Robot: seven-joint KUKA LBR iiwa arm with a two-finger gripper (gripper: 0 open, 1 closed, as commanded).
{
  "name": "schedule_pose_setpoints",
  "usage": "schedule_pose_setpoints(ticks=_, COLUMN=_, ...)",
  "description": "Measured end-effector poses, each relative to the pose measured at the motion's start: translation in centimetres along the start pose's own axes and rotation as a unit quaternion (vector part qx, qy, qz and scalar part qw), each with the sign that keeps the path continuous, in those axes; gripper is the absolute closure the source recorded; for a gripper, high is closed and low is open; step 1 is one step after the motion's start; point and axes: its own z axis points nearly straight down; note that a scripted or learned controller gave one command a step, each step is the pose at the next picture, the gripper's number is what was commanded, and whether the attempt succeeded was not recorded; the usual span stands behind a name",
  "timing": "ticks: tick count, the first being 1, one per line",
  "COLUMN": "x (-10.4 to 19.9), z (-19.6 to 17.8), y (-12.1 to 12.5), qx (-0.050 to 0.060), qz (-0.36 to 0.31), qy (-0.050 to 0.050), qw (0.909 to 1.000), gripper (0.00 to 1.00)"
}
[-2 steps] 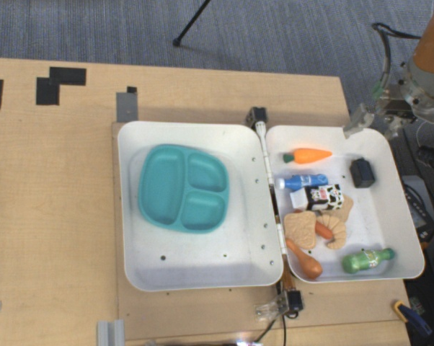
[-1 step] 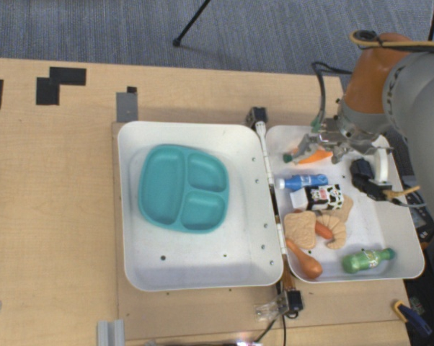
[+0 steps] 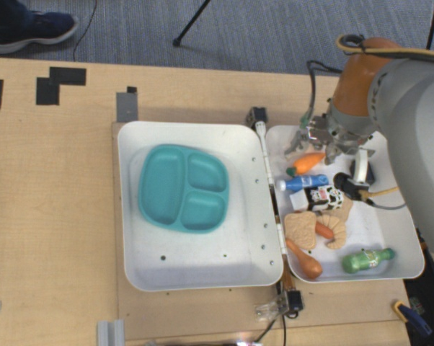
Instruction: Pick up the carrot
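The wooden bench (image 3: 58, 215) is carrying my two white bins, and I am taking the right bin (image 3: 401, 254) as my landmark. At its near edge a green bottle (image 3: 367, 259) and an orange-red sausage-like piece (image 3: 304, 259) are lying, crowding the near rim. Mid-bin, a blue tube (image 3: 303, 184) is lying across. Toward the far end the carrot (image 3: 307, 163) is resting, and my gripper (image 3: 319, 140) is hanging just over it, fingers spread apart around nothing. Left of this bin, a teal divided plate (image 3: 182, 187) is sitting with bare floor around it.
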Motion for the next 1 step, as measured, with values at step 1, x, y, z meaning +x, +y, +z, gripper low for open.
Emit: schedule_pose_setpoints(ticks=1, x=0.17, z=-1.07, y=0.12, qx=-0.001, qz=-0.004, qy=0.0, qw=1.0, gripper=1.0)
